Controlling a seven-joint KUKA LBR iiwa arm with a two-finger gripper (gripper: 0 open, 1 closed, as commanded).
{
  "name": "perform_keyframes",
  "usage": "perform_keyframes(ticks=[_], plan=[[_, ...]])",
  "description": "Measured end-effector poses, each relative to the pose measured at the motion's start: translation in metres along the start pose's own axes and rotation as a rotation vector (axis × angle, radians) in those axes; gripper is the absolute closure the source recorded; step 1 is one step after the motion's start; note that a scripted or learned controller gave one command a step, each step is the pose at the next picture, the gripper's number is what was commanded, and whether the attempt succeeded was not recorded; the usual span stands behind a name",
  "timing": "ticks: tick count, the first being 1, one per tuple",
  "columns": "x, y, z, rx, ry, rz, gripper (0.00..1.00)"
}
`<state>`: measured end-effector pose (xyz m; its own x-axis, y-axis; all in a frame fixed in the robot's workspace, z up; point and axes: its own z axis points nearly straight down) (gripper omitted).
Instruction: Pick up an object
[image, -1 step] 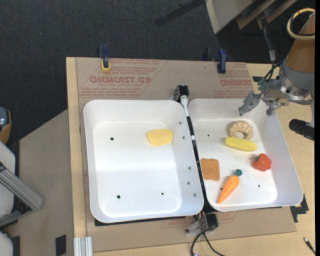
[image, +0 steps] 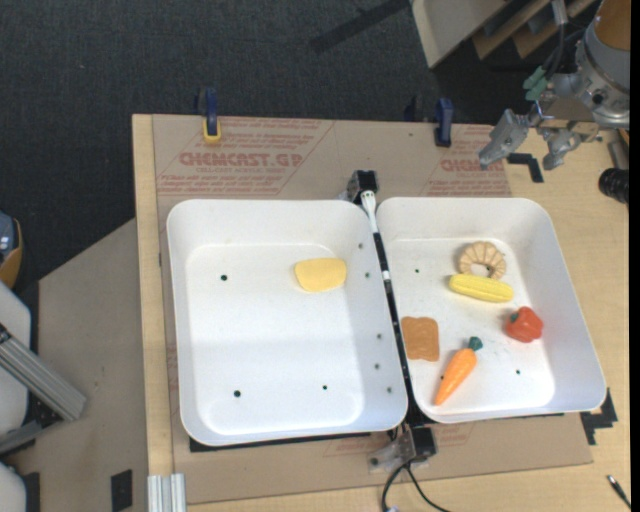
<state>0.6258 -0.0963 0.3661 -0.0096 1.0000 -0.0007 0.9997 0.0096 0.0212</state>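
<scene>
A smooth, rounded yellow slab, like a soft wedge of cheese, lies alone in the left bin, up toward that bin's far right part and close to the seam where the two bins meet. The bin is a shallow tray of glossy white plastic with rounded corners and a few small dark holes in its floor.

Across the seam, the right bin holds the other pieces. A ridged, pale tan croissant-like ring sits farthest from the slab, touching a knobbly yellow corn cob just below it. A shiny red pepper lies near the right wall. A flat, matte brown slice of toast rests just beside the seam, with a tapered orange carrot with a green tip close by.

The metal gripper hangs above the brown cardboard sheet beyond the right bin's far edge, its two grey fingers spread apart with nothing between them.
</scene>
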Motion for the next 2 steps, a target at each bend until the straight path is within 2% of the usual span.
perform_keyframes(ticks=[1,2], plan=[[-0.005,-0.002,0.001,0.016,-0.002,0.007,1.00],[-0.012,-0.035,0.055,0.029,0.002,0.012,1.00]])
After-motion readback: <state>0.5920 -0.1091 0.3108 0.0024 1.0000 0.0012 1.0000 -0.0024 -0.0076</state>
